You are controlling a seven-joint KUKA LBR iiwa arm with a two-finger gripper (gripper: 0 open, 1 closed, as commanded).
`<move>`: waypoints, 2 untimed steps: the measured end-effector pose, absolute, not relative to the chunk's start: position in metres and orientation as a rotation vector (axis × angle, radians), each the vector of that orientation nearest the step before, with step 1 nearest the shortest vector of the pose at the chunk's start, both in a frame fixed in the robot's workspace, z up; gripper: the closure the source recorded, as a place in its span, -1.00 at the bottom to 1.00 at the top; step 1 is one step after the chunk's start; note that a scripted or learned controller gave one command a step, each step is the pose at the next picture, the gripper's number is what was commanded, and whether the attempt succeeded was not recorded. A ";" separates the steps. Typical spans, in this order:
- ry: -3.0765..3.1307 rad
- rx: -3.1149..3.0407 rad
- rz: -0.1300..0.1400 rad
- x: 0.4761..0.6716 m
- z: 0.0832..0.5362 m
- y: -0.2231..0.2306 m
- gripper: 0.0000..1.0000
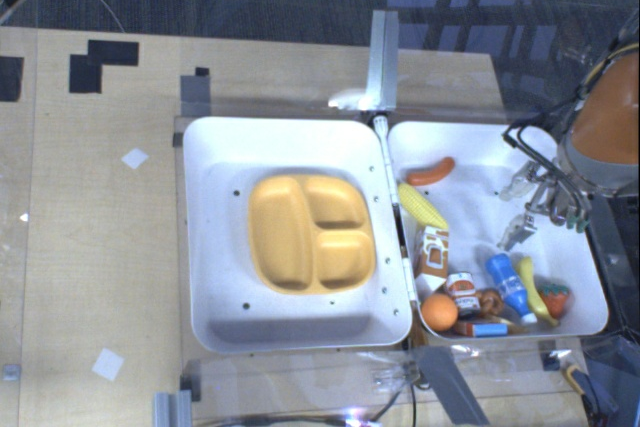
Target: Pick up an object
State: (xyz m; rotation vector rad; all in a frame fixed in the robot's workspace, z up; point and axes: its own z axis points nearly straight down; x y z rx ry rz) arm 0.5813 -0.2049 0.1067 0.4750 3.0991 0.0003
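Observation:
The right bin (470,143) holds several small items. A red sausage (431,172) lies near its far left, with a yellow corn cob (422,205) just in front of it. A brown-and-white carton (433,251), a small jar (461,291), an orange (439,312), a blue bottle (509,283), a banana (534,292) and a strawberry (557,300) crowd the near side. My gripper (516,208) hangs over the bare right middle of this bin, above the blue bottle. It is open, with nothing between its fingers.
The left bin (215,245) holds a yellow divided tray (308,231). A metal post (383,55) stands at the back between the bins. The arm's orange band (608,120) is over the right bin's far right corner.

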 end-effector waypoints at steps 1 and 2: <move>3.081 0.593 0.000 0.529 0.100 -0.205 -1.00; 2.965 1.013 0.003 0.645 0.087 -0.187 -1.00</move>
